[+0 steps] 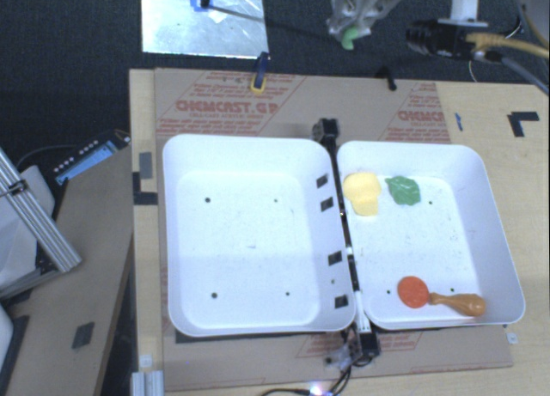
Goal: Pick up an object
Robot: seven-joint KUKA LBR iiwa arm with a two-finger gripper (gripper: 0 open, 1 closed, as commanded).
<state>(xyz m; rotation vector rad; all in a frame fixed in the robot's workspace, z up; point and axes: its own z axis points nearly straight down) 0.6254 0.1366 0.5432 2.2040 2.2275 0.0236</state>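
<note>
Above the far edge of the bench, I am seeing the gripper point(351, 32) hanging high over the dark floor, well clear of both bins. A small green object point(348, 39) is sitting between its fingertips, so I am reading the fingers as closed around it. The arm is reaching in from the right along the top of the view.

Down in the right bin point(490, 214), three things are lying. A yellow piece point(363, 193) is resting near the far left corner, close to the divider between the bins. Just beside it, to the right, a green lump point(402, 190) is lying apart from it. Near the front wall, an orange-red ball point(412, 292) is touching a tan, pear-shaped piece point(460, 302) that is pointing toward the right.

The left bin point(185, 214) is sitting alongside, its inner wall meeting the right one at the black clips point(331, 205).
</note>
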